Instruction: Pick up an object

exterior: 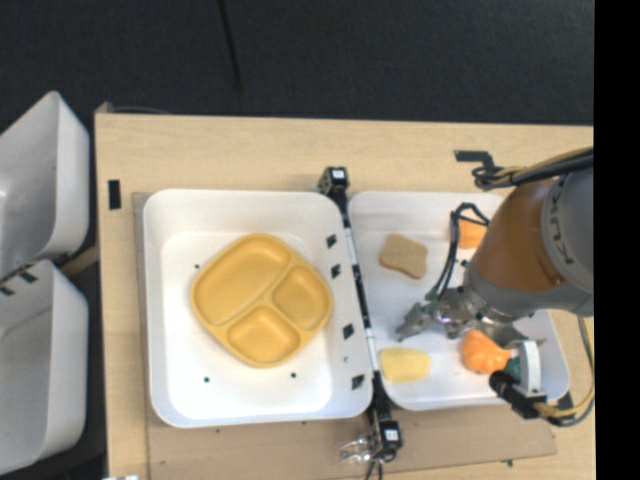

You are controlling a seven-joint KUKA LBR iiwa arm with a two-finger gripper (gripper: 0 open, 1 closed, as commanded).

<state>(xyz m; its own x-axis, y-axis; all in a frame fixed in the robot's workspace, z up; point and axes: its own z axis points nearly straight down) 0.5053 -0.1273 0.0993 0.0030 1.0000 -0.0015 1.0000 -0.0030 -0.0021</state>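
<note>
Nothing has been lifted yet: the gripper (418, 320) is seen low in the right bin (420, 208), at centre-right of the frame, its fingers spread apart with nothing between them. Just below it, against the bin's lower left wall, a pale yellow piece (405, 365) is lying, the likeliest target. A tan slice (403, 256) is left above, an orange object (480, 352) to the right beside the wrist. Room is tight by the dividing wall. In the left bin (160, 298) a yellow divided plate (262, 299) is lying.
</note>
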